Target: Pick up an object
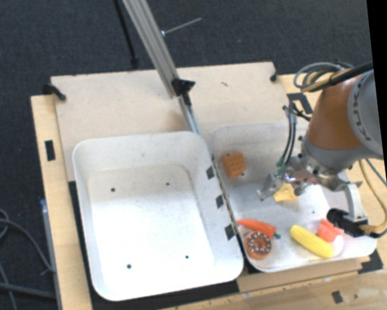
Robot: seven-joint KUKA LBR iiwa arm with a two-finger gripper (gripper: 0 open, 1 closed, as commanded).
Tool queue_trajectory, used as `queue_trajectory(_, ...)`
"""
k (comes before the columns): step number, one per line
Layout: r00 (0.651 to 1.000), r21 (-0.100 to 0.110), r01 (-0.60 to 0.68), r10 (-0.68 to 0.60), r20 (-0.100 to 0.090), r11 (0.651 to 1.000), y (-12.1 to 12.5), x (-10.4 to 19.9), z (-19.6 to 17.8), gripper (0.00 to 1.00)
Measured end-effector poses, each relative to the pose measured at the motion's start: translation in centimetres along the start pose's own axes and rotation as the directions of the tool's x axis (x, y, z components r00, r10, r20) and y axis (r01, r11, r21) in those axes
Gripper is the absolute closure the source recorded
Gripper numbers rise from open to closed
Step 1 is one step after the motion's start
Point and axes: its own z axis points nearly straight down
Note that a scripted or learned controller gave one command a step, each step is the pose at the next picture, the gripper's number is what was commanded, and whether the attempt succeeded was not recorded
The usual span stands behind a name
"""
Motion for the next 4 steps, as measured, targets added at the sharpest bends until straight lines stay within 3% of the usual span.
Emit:
queue_trajectory(1,1.000,-0.009,0.000,0.000,0.001,1.000,0.2,-0.1,2.9,0.00)
queue_trajectory(2,1.000,-0.016,-0.007,0.007,-0.001,1.000,0.4,-0.1,1.6,1.00)
queue_trajectory(4,1.000,-0.010,0.006,-0.006,0.000,1.000,1.4,-1.4,-8.7,1.00)
